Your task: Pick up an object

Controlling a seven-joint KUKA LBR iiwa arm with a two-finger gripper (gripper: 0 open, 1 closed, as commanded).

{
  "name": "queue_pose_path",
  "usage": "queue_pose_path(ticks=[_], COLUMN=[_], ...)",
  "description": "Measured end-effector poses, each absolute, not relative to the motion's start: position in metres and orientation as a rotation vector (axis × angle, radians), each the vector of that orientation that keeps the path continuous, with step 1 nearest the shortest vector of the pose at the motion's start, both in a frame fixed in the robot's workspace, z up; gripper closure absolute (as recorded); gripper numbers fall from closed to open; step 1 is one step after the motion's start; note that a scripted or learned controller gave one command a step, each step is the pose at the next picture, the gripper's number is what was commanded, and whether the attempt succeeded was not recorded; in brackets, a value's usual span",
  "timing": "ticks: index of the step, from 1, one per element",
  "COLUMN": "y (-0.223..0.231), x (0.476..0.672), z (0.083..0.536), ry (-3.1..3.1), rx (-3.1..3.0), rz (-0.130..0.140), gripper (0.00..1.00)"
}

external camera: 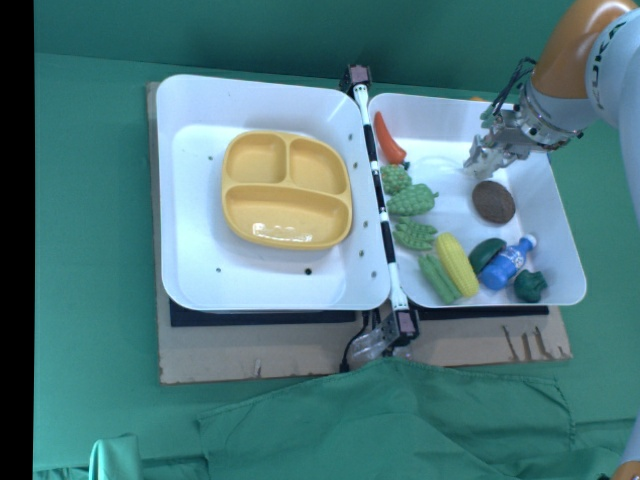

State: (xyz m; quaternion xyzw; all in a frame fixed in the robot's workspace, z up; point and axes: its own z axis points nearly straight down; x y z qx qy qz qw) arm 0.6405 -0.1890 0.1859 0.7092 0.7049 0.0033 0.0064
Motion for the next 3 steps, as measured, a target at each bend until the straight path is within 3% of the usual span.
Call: queue_pose_path(ticks=[1, 2, 3], y=[-0.189, -0.187, -0.187], x=[0.642, 0.700, 0.699], z=[0.184, 0.183, 0.184], ry=[2.208, 2.229, 2.221], rx=[2.217, 2.227, 2.228], rz=[0.007, -0.014, -0.013], gripper=[0.00, 0.00, 0.00])
